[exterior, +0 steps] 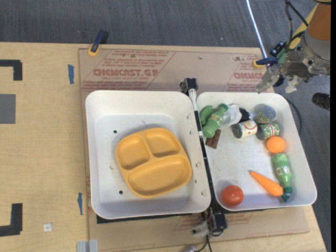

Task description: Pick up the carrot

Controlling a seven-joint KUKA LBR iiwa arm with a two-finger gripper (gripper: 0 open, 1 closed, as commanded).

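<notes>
Tomato (pixel 232 195) sits nearest, at the right bin's (pixel 303 140) near edge. Carrot (pixel 266 183) lies just right of it, tip pointing left, its thick end against a green bottle (pixel 283 172); I judge that crowds a grasp from the right. Gripper (pixel 280 79) hovers past the bin's far rim, well apart; open or closed, I cannot tell.

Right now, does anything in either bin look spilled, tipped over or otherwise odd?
Nothing is spilled or broken. In the right bin, the green bottle and a can lie on their sides. The carrot lies loose, touching the bottle. The yellow tray sits flat.
</notes>
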